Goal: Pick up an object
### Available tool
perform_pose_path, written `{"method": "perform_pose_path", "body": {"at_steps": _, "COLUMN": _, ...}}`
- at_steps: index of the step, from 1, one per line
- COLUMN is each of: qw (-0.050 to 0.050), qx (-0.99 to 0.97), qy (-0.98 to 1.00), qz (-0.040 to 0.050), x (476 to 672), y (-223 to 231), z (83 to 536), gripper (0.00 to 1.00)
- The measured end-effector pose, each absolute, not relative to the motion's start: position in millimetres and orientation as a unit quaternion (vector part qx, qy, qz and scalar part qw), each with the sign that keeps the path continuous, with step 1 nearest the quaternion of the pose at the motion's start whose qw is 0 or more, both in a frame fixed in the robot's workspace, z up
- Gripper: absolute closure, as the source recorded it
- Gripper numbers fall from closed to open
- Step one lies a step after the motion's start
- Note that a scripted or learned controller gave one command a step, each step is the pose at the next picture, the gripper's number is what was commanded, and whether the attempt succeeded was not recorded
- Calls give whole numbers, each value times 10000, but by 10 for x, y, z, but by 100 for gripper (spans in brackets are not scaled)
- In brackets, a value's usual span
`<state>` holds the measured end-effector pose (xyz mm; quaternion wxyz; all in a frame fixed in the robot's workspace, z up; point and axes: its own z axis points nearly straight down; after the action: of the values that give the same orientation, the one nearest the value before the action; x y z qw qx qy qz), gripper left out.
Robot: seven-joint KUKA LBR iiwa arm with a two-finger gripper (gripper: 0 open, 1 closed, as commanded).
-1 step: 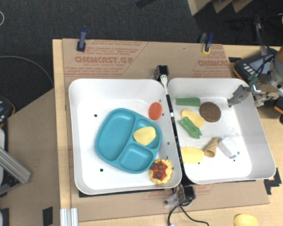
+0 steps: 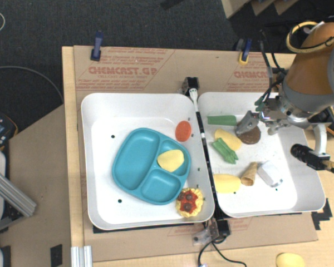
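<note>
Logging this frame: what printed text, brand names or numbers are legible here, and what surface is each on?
"CHEMCAST GP" in red, on the brown protective paper of the board under the bins, upper left; the last letters are partly unclear.
A second red print of the same kind on the board's upper right, partly cut off by the right bin; not readable in full.
Smaller red lines above each print: too small to read.

— Grey arm (image 2: pixel 312 82), rounded and smooth, matte on the lower housing.
— Topped by a broad orange band (image 2: pixel 318 43), glossy, with a yellow ring at its upper edge.
— Black cables looped beside the housing.
— Below, a metal wrist plate and a gripper (image 2: pixel 248 124) of dull silver; black fitting alongside a pale bracket.
</note>
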<state>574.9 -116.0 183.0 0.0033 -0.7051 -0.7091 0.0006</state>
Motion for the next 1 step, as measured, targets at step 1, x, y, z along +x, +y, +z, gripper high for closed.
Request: {"method": "perform_pose_path", "body": {"at_steps": 1, "qw": 12, "qx": -7038, "qy": -7104, "qz": -14, "x": 5550, "y": -210, "z": 2187, "gripper": 0}}
